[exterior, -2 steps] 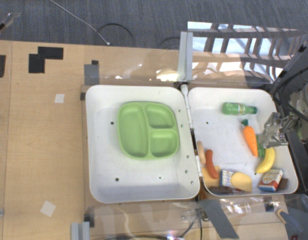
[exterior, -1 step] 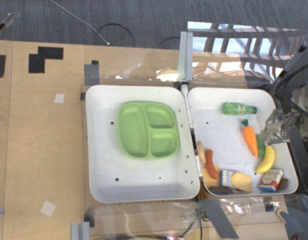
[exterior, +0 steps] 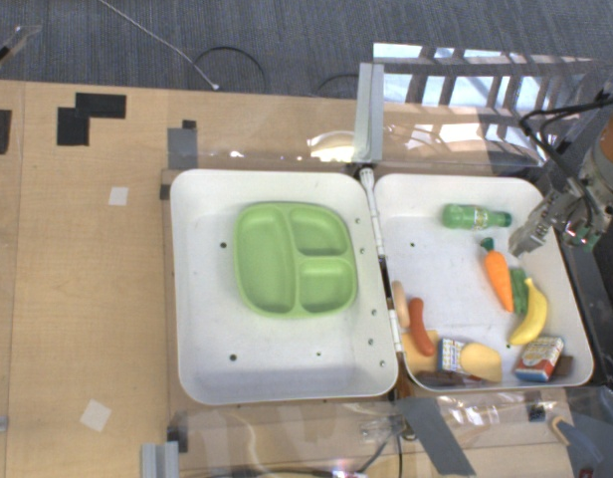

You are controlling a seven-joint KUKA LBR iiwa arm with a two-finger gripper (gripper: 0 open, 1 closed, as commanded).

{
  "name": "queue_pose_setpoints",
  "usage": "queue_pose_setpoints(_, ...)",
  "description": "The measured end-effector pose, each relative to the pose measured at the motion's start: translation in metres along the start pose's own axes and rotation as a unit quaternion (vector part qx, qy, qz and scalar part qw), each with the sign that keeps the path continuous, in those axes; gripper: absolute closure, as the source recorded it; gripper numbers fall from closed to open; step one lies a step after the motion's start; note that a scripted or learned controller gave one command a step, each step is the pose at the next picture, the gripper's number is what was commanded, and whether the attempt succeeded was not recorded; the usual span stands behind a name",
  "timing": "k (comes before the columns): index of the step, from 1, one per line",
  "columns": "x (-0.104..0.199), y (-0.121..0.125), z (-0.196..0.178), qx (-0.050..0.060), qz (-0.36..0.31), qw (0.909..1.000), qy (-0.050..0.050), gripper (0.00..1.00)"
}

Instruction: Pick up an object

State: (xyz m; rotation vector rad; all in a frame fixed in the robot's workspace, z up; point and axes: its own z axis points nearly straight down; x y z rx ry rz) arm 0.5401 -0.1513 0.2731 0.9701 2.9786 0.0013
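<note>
Looking down from the one camera above the bench, I see my gripper (exterior: 533, 237) reaching in from the right, hanging over the upper right part of the right bin (exterior: 426, 202). Whether it is open or closed I cannot tell at this slant; nothing shows held in it. Just below and to the left of it lies a carrot (exterior: 500, 279), its green top pointing up toward me, apart from my tip. Beside the carrot on its right rests a banana (exterior: 531, 317), with something small and green between them that I cannot make out. A green bottle (exterior: 476, 217) lies on its side near the far wall of that bin, left of me. Along the near edge sit a small red and white carton (exterior: 538, 358), a yellowish lemon-like thing (exterior: 481, 359), and a little blue and white box (exterior: 451, 354); a sausage (exterior: 417, 319) lies by the left wall. The left bin (exterior: 202, 357) holds a green divided plate (exterior: 292, 259), flat in its middle, well apart from me.
</note>
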Motion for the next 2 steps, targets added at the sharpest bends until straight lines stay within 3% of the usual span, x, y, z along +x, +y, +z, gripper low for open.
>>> queue_pose_setpoints(1,0.064,0.008,0.015,0.000,0.093,0.9957,0.002,1.00)
queue_pose_setpoints(2,-0.021,0.129,0.035,0.000,0.057,0.9984,0.002,1.00)
